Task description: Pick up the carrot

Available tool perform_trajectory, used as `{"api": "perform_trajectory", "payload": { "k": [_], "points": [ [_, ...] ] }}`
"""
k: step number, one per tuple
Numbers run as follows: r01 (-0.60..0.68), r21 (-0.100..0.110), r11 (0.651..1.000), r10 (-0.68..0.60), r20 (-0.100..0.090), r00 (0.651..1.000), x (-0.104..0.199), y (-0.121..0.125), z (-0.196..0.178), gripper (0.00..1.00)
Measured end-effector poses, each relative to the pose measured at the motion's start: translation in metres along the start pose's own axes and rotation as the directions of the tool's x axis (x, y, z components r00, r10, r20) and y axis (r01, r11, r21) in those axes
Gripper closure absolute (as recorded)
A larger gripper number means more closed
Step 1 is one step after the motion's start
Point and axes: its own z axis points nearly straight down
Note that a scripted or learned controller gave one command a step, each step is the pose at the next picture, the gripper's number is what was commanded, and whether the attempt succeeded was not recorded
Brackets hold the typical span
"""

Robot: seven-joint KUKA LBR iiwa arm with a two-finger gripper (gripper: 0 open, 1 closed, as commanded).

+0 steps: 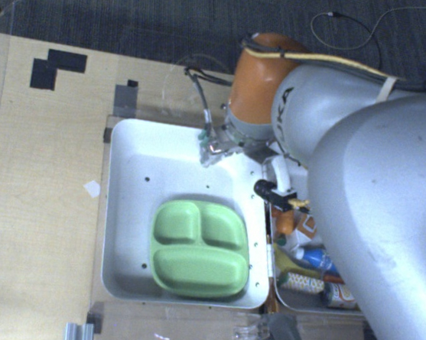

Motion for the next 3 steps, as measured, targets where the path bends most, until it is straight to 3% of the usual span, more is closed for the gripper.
{"api": "perform_trajectory", "payload": {
  "k": [1, 2, 3],
  "points": [
    [-0.518, 0.008, 0.856, 0.518, 0.005, 0.856, 0.017, 0.005, 0.013, 1.0],
    [-0.26, 0.009, 0.966, 0.26, 0.003, 0.966, 0.001, -0.002, 0.013, 1.0],
    [-0.45, 0.007, 0.893, 0.45, 0.004, 0.893, 0.003, -0.005, 0.013, 1.0]
  ]
}}
